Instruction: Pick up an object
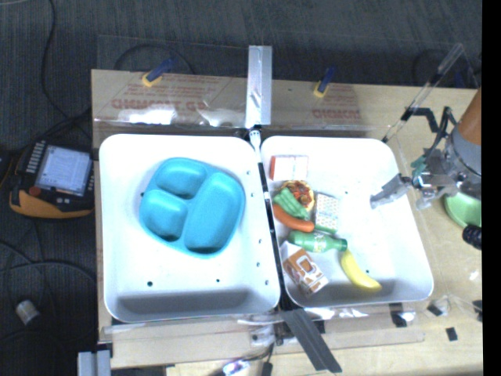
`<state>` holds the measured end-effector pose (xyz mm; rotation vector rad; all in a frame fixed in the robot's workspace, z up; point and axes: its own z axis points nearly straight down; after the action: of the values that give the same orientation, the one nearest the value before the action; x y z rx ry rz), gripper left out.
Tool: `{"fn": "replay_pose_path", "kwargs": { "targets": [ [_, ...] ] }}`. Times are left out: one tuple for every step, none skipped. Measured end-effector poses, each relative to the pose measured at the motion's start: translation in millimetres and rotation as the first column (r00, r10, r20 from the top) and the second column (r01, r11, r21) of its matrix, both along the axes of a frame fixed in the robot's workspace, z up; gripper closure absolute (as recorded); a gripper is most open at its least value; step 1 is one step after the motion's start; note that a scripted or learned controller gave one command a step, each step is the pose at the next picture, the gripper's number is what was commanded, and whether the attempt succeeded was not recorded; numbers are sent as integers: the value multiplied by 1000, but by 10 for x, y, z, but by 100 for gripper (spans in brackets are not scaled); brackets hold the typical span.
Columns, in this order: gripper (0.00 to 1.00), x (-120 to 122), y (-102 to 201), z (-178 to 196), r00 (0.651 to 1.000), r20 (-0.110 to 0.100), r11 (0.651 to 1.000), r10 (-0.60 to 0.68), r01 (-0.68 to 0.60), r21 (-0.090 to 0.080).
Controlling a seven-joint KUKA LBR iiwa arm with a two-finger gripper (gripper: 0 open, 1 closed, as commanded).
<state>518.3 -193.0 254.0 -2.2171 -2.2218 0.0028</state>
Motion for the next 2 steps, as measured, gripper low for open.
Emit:
{"fn": "replay_pose_path", "kwargs": {
  "targets": [
    [0,109,425,-1022,966,1,966,260,-260,1],
    [0,177,946,-1228,959,7,959,283,-283,-2]
  ]
}}
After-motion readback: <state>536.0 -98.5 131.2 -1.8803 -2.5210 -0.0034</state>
